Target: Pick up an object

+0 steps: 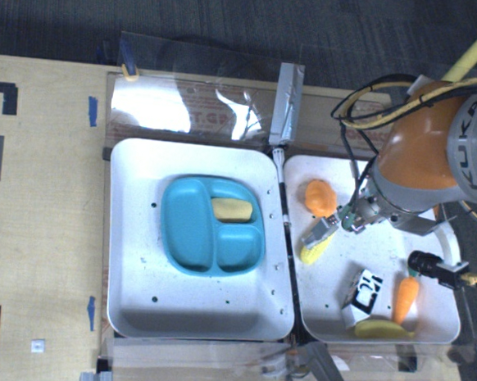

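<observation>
One small yellow plastic banana-like piece (313, 249) sits just under gripper (328, 228); likely light, stiff, slick, so grip across its middle. Jaw state: cannot tell.

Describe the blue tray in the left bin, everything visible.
The blue tray is a rounded-rectangle divided plate, plastic by its look, lying flat and upright near the middle of the left bin. It has three compartments: one long one along its left side and two smaller ones on the right, upper and lower. A pale yellow food piece rests in the upper right compartment; the other two hold nothing visible. The tray sits on the bin floor, apart from the walls.
</observation>
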Controlling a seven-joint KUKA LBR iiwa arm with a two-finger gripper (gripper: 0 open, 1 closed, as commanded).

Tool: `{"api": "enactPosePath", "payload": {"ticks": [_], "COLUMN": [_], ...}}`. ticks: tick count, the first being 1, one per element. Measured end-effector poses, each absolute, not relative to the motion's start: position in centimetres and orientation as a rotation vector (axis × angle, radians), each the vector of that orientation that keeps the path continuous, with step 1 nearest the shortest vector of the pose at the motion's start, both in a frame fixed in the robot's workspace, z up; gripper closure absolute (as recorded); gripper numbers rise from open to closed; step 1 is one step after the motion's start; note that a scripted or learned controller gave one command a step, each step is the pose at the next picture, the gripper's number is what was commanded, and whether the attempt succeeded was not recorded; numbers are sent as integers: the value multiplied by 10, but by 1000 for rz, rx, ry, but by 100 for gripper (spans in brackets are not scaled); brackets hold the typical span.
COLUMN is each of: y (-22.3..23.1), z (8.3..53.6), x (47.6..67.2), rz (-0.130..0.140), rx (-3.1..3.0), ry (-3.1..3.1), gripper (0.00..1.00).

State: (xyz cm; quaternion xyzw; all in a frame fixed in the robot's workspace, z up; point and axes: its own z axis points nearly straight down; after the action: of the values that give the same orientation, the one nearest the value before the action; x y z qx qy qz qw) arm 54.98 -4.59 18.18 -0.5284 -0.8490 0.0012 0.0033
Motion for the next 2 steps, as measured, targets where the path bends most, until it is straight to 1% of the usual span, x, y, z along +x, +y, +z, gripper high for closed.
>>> {"api": "enactPosePath", "payload": {"ticks": [1,2], "y": [-101,-100], "z": [88,100], "x": [593,594], "rz": [-5,-9], "rx": [-1662,-1662], "ry": [-2675,-2681], "gripper": [0,100]}}
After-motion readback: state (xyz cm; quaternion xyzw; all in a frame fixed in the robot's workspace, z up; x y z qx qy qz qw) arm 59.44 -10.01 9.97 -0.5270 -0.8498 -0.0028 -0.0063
